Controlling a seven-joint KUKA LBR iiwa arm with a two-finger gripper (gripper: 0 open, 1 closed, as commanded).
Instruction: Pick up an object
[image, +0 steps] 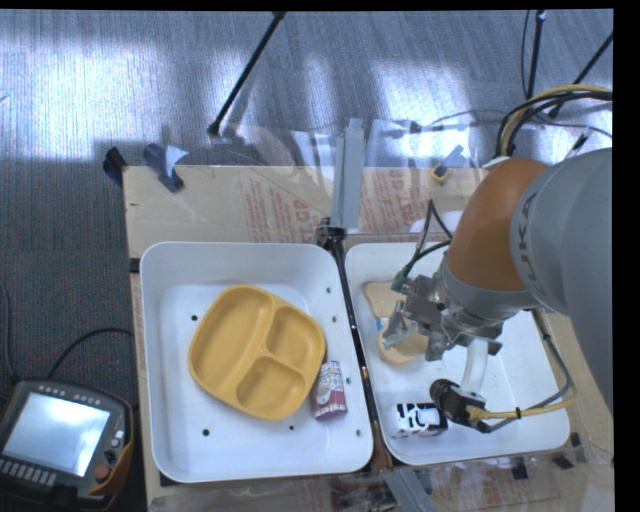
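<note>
From my feed, the jaws (415, 338) hang over the right bin (530, 425), low above its left part, but the wrist hardware hides the tips and I cannot tell whether they are spread or pressed together. I see nothing plainly held between them. Directly under and beside them lies a flat tan object (388, 300), partly covered by the wrist; whether the jaws touch it I cannot say. Nearer the front edge of the same bin sits a small black-and-white object (416, 420), just beside a dark cable fitting that hangs from the arm. The arm (540, 240) itself comes in from the right, its orange band bulging above the grey wrist.

In the left bin (165, 300) a yellow divided plate (255, 350) lies flat, compartments up, and a small dark-red packet (329, 390) rests against its right rim, close to the bin's right wall. Both bins sit side by side on the surface (230, 205). At the lower left, off the surface, is a handheld control pendant (65, 435) with a lit screen.
</note>
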